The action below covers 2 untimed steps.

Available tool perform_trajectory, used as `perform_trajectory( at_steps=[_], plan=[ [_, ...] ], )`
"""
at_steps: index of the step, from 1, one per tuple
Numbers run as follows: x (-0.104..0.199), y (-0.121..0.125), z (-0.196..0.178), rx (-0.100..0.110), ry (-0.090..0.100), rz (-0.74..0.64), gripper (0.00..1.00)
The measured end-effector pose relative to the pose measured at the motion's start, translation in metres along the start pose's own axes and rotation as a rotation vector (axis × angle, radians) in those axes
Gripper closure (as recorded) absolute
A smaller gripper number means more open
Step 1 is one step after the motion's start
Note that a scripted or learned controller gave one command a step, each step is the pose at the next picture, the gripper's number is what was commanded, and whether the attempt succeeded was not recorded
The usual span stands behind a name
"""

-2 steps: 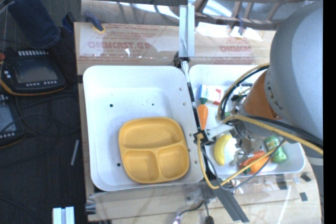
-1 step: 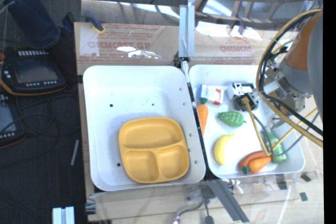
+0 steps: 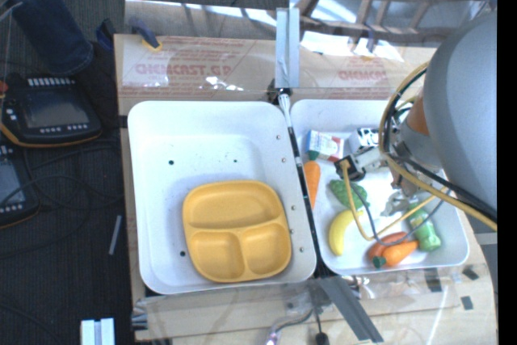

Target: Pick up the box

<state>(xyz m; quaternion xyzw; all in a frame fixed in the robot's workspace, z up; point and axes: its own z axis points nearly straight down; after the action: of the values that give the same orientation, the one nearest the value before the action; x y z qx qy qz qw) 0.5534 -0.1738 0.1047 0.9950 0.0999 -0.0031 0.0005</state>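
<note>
Orange carrot at right bin's near edge. Pincer low among the toys there; spread cannot be told. Box far-left, apart.

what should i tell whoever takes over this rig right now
Gripper: the arm hangs over the right bin; I cannot tell how the jaws stand.
Box: lies at the far left corner of the right bin, by the divider, not gripped.
Also in that bin: carrot, banana, green vegetable.
Left bin: yellow divided plate.
Done: nothing visible.
Left: reach the box, grip, lift.
</note>
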Motion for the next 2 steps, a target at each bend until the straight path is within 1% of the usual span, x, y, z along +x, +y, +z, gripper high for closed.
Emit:
perform_trajectory(
  at_steps=[1,2],
  plan=[
    [-0.053,-0.048,-0.01,0.003,0.0,-0.001,0.0],
    [0.028,-0.044,0.013,-0.006,0.011,-0.041,0.0]
  ],
)
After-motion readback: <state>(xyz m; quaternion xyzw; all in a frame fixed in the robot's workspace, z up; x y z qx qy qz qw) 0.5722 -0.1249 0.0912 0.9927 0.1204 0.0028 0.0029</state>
